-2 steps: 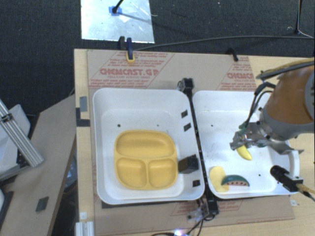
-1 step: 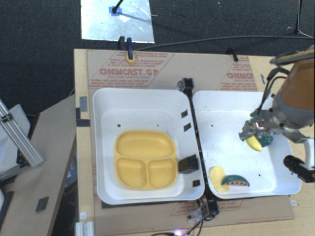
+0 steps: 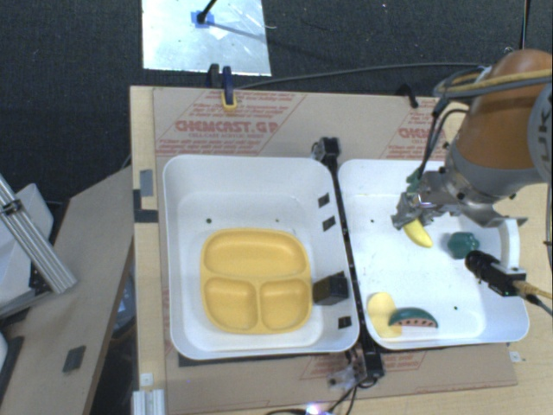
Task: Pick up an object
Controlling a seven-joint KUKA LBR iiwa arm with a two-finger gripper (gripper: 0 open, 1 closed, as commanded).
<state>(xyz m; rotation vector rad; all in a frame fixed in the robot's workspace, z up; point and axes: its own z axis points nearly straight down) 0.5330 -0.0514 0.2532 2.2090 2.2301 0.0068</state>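
Down at the near edge of the right bin [image 3: 518, 322], a small yellow piece [image 3: 380, 308] sits just beside a teal-and-red watermelon slice [image 3: 413, 320], the two touching or nearly so, both tucked close to the bin's front wall. Open white floor lies above them, toward the middle of the bin.

Over in the left bin [image 3: 186, 232], a yellow divided plate [image 3: 256, 279] lies flat, three compartments showing, with bare floor all round it. A black clamp [image 3: 330, 289] sits on the divider between the two bins.

Moving up the right bin now: a black fitting [image 3: 492, 272] off the arm hangs over the right side, and a teal object [image 3: 461, 244] rests just above it. Right beside that, to the left, there is the banana [image 3: 418, 233] — small, yellow, its long axis running on a slant from upper left down to lower right, lower tip pointing toward the teal object.

The gripper [image 3: 409, 214] is right on the banana's upper end, metal fingers down at it, touching or overlapping it from above. Spread or pinching? Cannot tell; the grey arm [image 3: 497, 141] crowds in from the right and hides the gap.

Left of the banana, the floor runs bare to the divider. Farther back, the bench board [image 3: 259, 119] carries red lettering and a blue-and-yellow clamp [image 3: 227, 89].
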